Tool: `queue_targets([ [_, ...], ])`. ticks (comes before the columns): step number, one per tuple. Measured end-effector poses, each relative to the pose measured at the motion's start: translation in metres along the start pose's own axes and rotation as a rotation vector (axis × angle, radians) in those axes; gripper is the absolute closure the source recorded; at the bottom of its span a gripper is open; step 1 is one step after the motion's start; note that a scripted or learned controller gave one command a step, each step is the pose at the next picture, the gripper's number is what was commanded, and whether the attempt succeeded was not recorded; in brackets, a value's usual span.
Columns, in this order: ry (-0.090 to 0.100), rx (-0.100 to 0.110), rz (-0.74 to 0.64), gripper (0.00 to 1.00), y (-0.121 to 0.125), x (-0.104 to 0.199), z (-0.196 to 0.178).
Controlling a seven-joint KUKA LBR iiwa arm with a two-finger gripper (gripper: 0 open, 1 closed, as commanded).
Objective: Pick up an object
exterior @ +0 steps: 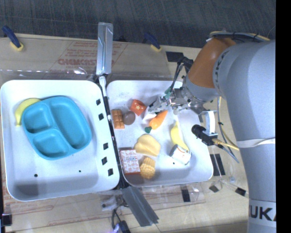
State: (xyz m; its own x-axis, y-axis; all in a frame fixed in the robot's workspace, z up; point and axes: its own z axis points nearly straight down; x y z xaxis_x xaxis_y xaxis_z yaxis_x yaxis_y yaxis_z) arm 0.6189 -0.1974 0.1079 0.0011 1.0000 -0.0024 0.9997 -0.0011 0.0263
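Note:
The right bin (199, 166) holds several toy foods. An orange carrot (157, 120) lies in its middle, with a red fruit (137, 107), a brown ball (129, 118) and an orange waffle piece (117, 119) to its left. A yellow banana (177, 135) and a white cup (181, 154) lie to the right. In front are a pale yellow lump (148, 144), a corn cob (147, 168) and a red-and-white box (130, 160). My gripper (165, 102) hangs low over the bin's back part, just above and behind the carrot.
The left bin (9, 178) carries a blue divided plate (56, 125) with a yellow banana (24, 108) poking out from under its left edge. A metal divider (105, 47) stands between the bins at the back. My arm covers the right bin's right rim.

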Motion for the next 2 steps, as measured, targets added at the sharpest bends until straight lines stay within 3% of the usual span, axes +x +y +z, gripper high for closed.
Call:
queue_targets([
  [1,-0.003,-0.007,-0.072,0.0,-0.007,-0.001,-0.001],
  [2,-0.006,0.004,-0.234,0.0,0.016,0.03,0.001],
])
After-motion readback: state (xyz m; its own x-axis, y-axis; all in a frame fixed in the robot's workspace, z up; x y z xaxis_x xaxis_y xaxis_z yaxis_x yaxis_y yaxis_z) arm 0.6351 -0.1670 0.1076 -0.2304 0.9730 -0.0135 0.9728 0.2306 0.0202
